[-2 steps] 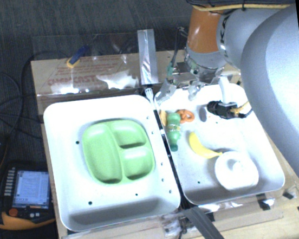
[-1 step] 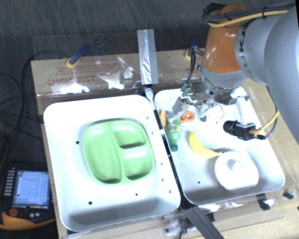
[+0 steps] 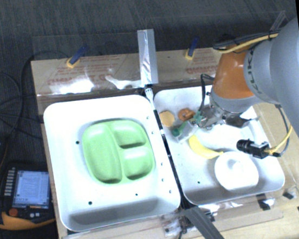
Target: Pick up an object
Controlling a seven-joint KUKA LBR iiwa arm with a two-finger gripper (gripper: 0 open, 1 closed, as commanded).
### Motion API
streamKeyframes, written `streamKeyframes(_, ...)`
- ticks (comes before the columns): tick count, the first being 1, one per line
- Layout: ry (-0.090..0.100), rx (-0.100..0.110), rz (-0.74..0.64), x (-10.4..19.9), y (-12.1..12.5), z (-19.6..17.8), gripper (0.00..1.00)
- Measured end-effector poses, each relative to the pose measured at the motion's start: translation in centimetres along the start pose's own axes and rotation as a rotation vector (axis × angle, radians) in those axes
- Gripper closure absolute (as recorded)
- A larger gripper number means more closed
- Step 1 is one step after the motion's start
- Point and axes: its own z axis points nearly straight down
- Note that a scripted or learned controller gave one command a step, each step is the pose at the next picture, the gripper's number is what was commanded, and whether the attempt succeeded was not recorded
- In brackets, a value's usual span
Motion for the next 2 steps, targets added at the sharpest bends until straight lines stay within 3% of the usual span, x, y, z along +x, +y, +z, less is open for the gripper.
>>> streamKeyframes(1,0.002,0.001,0.000,0.1,0.0,-0.8,1.00)
streamKeyframes(2,-0.002,-0.001,0.043,6.1,4.6,-14.8,1.00)
